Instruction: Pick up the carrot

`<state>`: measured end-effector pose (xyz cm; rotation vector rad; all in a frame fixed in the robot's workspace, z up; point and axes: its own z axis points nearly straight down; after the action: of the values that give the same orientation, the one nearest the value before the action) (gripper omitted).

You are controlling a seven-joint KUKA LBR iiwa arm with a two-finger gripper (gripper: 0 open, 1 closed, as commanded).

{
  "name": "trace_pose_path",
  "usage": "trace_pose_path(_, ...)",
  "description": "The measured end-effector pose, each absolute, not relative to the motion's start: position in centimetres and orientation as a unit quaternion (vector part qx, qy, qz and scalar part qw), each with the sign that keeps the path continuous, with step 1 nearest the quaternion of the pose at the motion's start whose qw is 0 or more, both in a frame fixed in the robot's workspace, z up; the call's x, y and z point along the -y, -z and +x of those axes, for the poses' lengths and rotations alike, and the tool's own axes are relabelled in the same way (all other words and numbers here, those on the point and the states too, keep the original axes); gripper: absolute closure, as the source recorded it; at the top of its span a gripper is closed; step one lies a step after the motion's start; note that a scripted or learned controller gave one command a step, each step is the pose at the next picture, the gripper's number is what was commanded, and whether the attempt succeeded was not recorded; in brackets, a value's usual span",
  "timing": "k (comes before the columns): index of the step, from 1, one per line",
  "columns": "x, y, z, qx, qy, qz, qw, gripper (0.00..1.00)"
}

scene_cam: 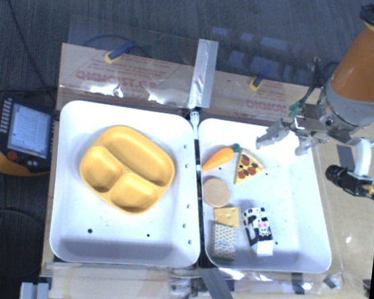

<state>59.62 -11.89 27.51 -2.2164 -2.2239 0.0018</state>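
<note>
Carrot lies in the right bin, upper-left corner, just beside the divider betw. the two bins, w/ the pizza slice just to its right and the round cookie below it. Long axis runs diagonal: thick orange end low-left, green top up-right, so the top points roughly toward the pincer. Pincer hovers over the bin's upper edge, up and to the right of the carrot, apart from it, w/ the pizza slice partly betw. them. Fingers look spread open, nothing betw. them. Judgement: next move is leftward and down, w/ jaws set across the diagonal, not along it.
</note>
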Motion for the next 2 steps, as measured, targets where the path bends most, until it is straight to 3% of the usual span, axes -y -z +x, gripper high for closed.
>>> trace_pose_path(1,10.3,-16.9,62.5,0.745,-0.0015,-0.667,0.001,0.0)
trace_pose_path(2,12.4,-8.9,66.8,0.768,0.0015,-0.64,-0.004,0.0)
